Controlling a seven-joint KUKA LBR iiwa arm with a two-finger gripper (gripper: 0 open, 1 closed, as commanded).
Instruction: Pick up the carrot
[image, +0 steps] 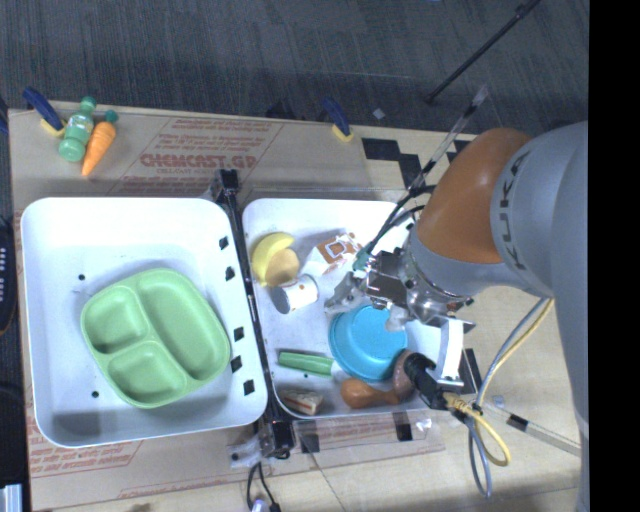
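Grey arm with its gripper (375, 285) hangs over the right bin (300, 215); whether it is clenched or released cannot be told. Well apart from the gripper, far to its upper left, the carrot (97, 148) lies on the bench outside both bins, touching a green toy (75, 135). Just below the gripper sits a blue bowl (368, 342), and farther left a yellow piece (273, 257).

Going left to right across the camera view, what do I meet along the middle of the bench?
Green divided plate in the left bin → yellow fruit → small white cup → blue bowl → the grey arm. The carrot lies outside the bins, on the bench at far upper left.
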